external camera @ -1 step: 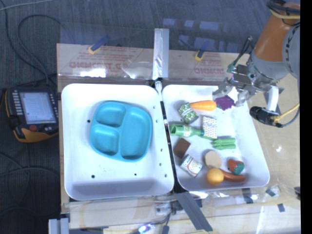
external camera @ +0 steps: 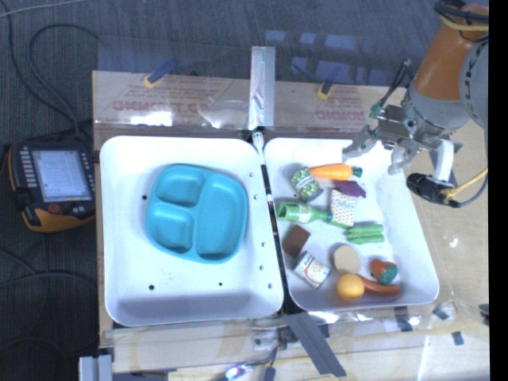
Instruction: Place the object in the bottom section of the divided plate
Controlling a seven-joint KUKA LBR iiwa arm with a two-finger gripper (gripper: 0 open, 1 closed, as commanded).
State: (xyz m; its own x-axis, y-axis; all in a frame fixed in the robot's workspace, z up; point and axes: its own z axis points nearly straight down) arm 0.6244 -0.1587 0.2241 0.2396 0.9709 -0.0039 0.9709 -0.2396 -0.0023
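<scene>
**Claw above the right bin's far edge, holding nothing**

Your claw (external camera: 373,145) hangs over the far rim of the right bin (external camera: 413,236), its fingers spread apart with nothing between them. Just beside it lies the carrot (external camera: 329,171), with the green bottle (external camera: 305,211), the brown block (external camera: 296,239) and the orange ball (external camera: 349,286) among the toys nearer you. The blue divided plate (external camera: 197,213) sits in the left bin (external camera: 127,284), all sections bare.

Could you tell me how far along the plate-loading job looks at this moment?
Nothing looks done: the blue divided plate in the left bin holds no item. The end effector hovers over the right bin's far edge, near the carrot. Picking and placing both remain.
</scene>
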